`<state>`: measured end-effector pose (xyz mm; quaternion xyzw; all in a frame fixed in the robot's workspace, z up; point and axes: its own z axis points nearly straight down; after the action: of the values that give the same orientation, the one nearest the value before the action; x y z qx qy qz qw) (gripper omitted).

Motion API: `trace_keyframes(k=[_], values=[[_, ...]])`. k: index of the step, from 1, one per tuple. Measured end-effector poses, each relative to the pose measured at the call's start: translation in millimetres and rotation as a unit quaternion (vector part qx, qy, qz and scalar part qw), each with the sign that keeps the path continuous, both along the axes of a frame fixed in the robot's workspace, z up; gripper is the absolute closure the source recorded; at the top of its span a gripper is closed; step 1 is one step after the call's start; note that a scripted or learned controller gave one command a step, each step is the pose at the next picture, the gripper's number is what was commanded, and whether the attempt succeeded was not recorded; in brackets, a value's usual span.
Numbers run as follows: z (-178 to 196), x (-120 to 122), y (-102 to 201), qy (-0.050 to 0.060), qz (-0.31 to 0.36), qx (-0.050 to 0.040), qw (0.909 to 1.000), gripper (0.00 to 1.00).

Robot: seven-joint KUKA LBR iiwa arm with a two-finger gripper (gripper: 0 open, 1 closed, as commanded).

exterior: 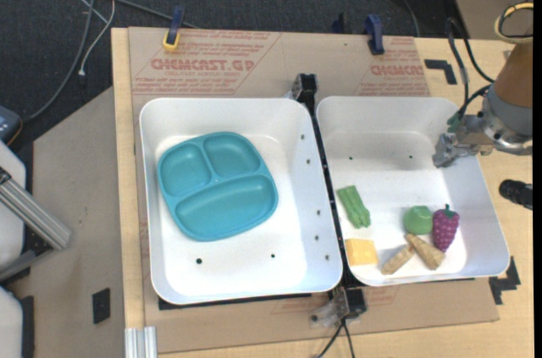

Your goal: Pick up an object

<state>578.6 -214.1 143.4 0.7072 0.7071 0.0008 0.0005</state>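
Observation:
The right bin [385, 115] holds a green pickle-like piece [354, 206], a yellow cheese block [362, 251], a round green item [417, 219], a purple grape bunch [445, 228] and two tan bread sticks [413, 253], all in its near half. My gripper [450, 146] hangs at the bin's right rim, above and to the right of these items and apart from them. Nothing shows between its fingers.
The left bin [165, 123] holds a teal divided plate [218, 184]. A black bracket [305, 85] sits where the bins meet at the back. Two blue clamps [175, 24] [373, 33] grip the board's far edge. Cables lie on the dark floor beyond.

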Motion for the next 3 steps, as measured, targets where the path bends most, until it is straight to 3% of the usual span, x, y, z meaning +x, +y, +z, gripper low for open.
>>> trace_keyframes(k=[3], values=[[153, 2, 4, -0.003, 0.001, -0.0014, 1.0, 1.0]])
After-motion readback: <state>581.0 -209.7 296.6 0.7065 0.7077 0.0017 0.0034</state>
